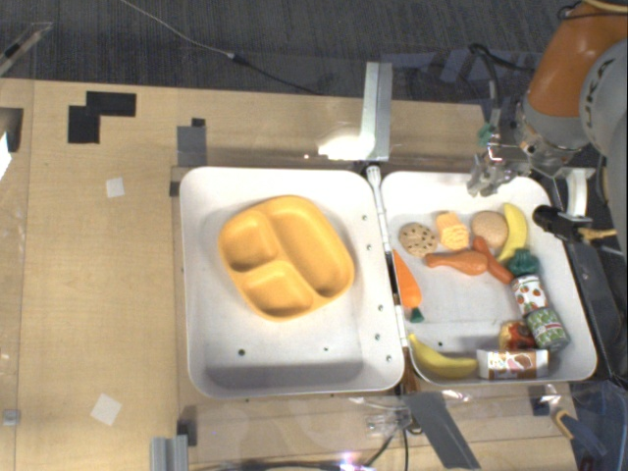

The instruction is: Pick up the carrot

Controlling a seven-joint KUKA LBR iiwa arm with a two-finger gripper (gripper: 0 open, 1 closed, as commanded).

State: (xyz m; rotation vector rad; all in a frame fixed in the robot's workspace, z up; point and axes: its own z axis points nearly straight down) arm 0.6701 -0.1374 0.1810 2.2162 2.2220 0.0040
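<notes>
The carrot (pixel 407 285) is orange with a green stub at its near end. It lies along the left wall of the right bin (pixel 446 192), pointing up and down the view. My gripper (pixel 486 177) hangs over the far edge of that bin, up and to the right of the carrot and well apart from it. The fingers are small and blurred.
The right bin also holds a cookie (pixel 417 236), a corn piece (pixel 452 230), a chicken leg (pixel 463 260), a bread roll (pixel 489 231), two bananas (pixel 514 228), cans and a ketchup bottle (pixel 512 363). A yellow divided plate (pixel 285 255) sits in the left bin (pixel 211 351).
</notes>
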